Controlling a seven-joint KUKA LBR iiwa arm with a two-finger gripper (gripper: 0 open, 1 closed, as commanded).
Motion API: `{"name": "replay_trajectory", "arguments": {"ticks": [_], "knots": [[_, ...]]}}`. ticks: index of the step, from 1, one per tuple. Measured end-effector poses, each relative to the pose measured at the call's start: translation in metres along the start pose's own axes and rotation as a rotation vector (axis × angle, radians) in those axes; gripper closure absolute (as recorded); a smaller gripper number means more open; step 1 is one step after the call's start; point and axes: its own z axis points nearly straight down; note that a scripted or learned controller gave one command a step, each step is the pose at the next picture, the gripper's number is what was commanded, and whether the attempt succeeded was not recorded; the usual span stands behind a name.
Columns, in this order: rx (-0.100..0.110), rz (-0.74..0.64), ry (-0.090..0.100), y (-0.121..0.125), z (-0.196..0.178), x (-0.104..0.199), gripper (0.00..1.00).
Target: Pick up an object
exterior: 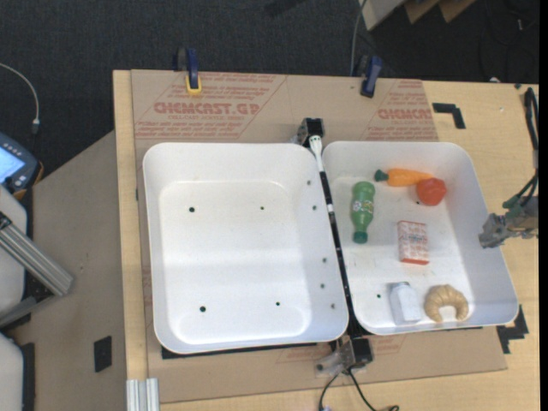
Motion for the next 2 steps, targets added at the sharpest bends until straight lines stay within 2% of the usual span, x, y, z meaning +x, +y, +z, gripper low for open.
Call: {"name": "replay_trajectory", "arguments": {"ticks": [1, 2], "knots": [[-0.003, 0.0, -0.002, 0.0007, -0.0101, -0.0004, 1.0], [-0.001, 0.001, -0.001, 0.0005, -0.0095, -0.0002, 0.0]]}}
